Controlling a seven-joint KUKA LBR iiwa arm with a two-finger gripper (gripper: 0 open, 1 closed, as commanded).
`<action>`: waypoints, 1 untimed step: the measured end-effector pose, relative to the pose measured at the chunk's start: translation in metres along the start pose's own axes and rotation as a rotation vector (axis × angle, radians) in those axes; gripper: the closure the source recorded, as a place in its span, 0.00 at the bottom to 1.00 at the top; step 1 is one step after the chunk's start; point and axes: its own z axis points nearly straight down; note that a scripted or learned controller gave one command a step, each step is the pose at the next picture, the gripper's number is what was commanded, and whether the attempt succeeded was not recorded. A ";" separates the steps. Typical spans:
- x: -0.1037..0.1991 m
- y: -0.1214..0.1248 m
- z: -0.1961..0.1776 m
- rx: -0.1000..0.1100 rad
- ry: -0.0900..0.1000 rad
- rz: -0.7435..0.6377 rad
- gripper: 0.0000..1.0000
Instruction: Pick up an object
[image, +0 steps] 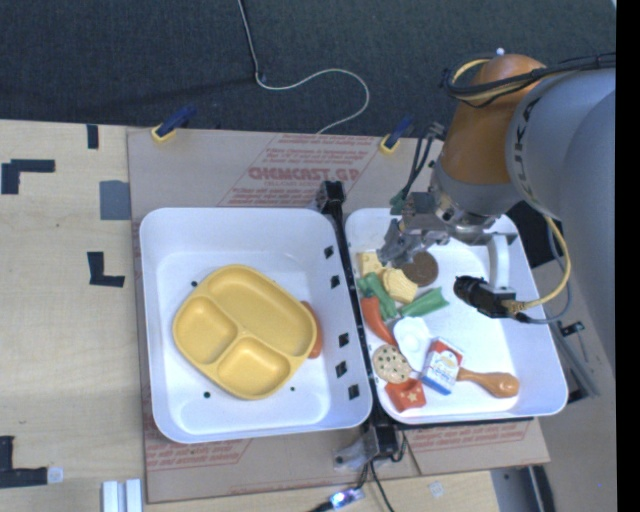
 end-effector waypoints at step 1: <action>-0.004 0.005 -0.018 -0.001 0.000 0.000 1.00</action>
